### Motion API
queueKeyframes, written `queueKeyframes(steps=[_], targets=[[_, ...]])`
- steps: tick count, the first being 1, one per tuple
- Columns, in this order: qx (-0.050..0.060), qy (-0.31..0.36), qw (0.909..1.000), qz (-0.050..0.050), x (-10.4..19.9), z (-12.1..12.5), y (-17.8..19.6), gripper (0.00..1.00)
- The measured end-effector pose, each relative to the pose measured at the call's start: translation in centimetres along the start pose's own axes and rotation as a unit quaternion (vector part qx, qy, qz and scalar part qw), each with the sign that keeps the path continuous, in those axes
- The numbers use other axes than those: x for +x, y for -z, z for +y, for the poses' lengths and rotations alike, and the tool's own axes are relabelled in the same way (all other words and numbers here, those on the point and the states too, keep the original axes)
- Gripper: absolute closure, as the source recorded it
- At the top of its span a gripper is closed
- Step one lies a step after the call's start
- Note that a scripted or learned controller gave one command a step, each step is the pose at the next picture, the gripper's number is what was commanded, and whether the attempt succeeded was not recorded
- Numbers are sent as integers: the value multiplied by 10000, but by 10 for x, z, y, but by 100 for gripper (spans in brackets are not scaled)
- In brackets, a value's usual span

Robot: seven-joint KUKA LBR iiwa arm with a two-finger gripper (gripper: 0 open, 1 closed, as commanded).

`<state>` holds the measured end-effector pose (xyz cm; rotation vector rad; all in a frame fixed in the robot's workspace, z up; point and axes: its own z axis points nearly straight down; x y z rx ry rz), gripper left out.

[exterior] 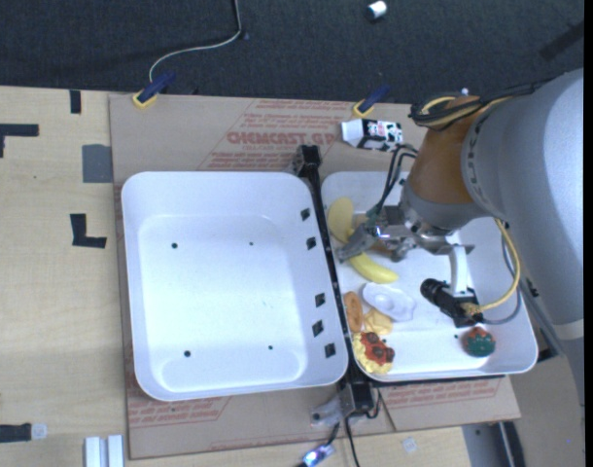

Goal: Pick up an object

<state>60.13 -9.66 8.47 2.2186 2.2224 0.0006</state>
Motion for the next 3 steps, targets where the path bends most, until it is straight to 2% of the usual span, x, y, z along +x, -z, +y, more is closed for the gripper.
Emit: queueKeyframes(steps=[1,2,3], targets=[[6,-4,10000,2,0,-1,10,100],[26,-16,10000,4,1,-64,48,100],[-18,39,10000,16,74,-34,103,100]])
